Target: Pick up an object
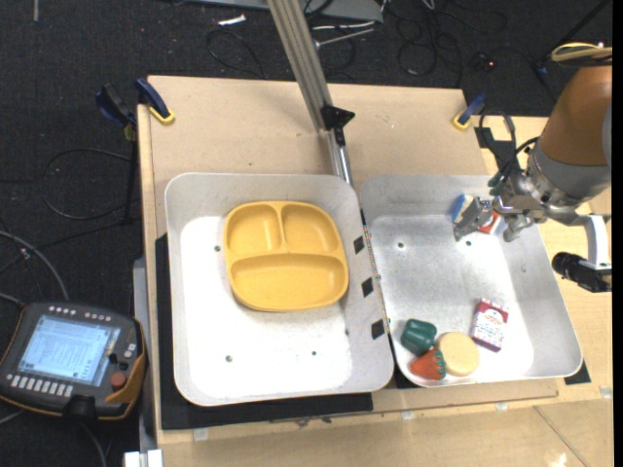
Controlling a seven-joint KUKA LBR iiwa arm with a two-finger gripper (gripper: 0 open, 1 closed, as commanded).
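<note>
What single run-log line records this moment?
gripper: above right white bin, upper area | yellow divided plastic plate: left bin | small red-and-white carton: right bin, untouched

Two shallow white bins sit side by side: the left bin [195, 261] at nine o'clock, the right bin [531, 290] at three; one yellow divided plate [286, 256] with three compartments lies in the left bin; four small items cluster at the right bin's six o'clock: one green piece [419, 334], one red piece [426, 365], one pale round piece [458, 353], one small red-and-white carton [489, 324]; one handheld control pendant [68, 358] lies at eight o'clock; one gripper [479, 217] hangs at two o'clock.
</note>
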